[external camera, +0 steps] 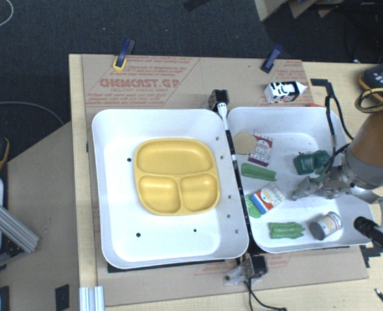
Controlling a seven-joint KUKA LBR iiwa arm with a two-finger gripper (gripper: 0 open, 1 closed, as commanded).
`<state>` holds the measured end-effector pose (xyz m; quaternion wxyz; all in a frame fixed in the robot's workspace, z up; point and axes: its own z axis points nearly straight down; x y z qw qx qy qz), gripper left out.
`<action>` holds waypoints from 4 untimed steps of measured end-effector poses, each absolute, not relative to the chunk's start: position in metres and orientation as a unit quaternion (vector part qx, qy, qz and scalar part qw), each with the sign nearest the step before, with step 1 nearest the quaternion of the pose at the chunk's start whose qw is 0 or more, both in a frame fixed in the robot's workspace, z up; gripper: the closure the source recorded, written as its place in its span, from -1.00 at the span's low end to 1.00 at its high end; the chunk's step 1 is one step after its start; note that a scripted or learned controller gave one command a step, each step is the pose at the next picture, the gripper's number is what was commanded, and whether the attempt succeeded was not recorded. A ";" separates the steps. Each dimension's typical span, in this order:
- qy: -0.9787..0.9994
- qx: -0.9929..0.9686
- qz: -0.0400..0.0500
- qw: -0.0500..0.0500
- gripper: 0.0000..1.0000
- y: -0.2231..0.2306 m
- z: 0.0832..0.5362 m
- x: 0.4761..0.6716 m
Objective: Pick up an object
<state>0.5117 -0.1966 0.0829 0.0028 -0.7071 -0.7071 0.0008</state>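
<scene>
Whether the gripper [306, 190] is wide or narrow I cannot tell, and low in the right bin [288, 116] beside the dark green toy [310, 162], it risks nudging that instead of gripping it.

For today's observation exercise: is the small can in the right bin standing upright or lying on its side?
On its side. The small can shows its long labelled wall from above, with its round end facing sideways, near the right bin's front edge.

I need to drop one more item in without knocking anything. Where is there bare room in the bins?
Left bin: bare floor around the yellow tray, widest along its near edge. Right bin: crowded; a small bare patch lies between the green tube and the gripper.
</scene>
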 end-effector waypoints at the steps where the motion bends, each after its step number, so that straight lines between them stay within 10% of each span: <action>1: -0.707 -0.707 0.000 0.000 1.00 -0.197 0.095 0.513; 4: -0.708 -0.707 -0.001 -0.002 1.00 -0.194 0.225 0.522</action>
